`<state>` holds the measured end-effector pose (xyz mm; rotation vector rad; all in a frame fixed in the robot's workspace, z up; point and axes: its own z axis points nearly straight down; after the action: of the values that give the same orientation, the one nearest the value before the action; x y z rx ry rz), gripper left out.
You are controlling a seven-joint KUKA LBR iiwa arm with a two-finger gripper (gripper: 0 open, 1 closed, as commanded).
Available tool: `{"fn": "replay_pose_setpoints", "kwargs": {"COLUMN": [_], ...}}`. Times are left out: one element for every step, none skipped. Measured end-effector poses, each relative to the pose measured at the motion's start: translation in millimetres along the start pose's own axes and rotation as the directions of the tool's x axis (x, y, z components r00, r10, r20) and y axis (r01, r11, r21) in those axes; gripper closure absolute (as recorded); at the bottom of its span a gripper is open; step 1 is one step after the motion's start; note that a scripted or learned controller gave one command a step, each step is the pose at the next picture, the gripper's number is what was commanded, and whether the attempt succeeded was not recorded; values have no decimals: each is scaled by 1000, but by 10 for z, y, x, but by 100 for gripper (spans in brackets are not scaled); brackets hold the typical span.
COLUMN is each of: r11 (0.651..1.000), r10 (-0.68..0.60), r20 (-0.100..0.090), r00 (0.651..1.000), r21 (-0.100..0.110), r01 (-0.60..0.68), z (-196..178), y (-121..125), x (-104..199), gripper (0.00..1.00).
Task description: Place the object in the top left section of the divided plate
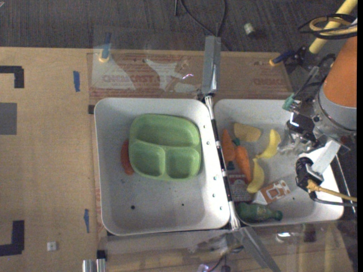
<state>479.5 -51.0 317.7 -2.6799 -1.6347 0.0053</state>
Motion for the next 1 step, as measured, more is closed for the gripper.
{"fn": "replay_pose_setpoints", "kwargs": {"r11": [999], "r10": [54], "r20": [-1], "r00": [999], "r21": [-1], "r01": [-54], "z": [388], "y": [-92], "x": [180], "gripper": [100]}}
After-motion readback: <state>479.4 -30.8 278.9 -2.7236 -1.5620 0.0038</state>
